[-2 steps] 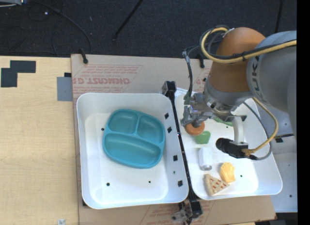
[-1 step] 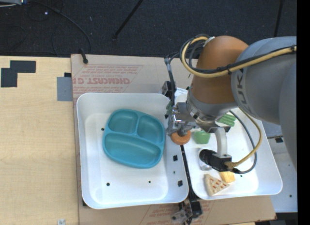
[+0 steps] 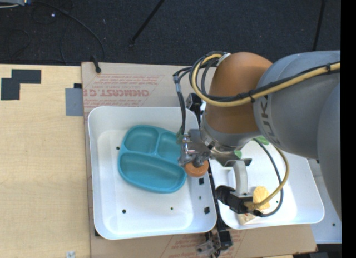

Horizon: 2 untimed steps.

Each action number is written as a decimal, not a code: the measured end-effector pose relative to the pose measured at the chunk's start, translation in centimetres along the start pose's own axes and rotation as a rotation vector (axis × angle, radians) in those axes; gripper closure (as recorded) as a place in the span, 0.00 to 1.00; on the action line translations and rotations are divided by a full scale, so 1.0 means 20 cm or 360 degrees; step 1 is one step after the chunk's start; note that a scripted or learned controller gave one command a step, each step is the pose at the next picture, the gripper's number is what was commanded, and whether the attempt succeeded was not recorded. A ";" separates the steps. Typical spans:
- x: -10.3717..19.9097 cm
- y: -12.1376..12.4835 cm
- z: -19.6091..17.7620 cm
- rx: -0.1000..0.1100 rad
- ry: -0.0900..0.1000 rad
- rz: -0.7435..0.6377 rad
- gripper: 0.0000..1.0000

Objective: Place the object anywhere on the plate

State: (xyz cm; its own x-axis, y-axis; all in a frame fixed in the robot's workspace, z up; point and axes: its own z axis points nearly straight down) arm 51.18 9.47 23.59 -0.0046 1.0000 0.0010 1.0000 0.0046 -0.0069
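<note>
A teal divided plate (image 3: 150, 159) lies in the left white bin (image 3: 111, 207). My gripper (image 3: 192, 162) hangs at the plate's right edge, over the wall between the two bins. A small round orange object (image 3: 196, 168) sits between its fingertips, and the fingers are shut on it. The object is just off the plate's right rim, slightly above it. The bulky grey and orange wrist hides much of the right bin behind the gripper.
The right white bin (image 3: 306, 207) holds a yellow object (image 3: 260, 195) and a small pale item (image 3: 245, 216) near its front. A green bit (image 3: 239, 153) peeks out under the arm. Black cables loop around the wrist. Cardboard lies under both bins.
</note>
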 end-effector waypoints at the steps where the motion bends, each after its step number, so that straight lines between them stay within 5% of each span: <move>1: 0.21 -0.13 0.00 0.0001 0.0000 -0.0001 1.00; 2: 0.20 -0.12 0.00 -0.0001 -0.0003 0.0005 0.00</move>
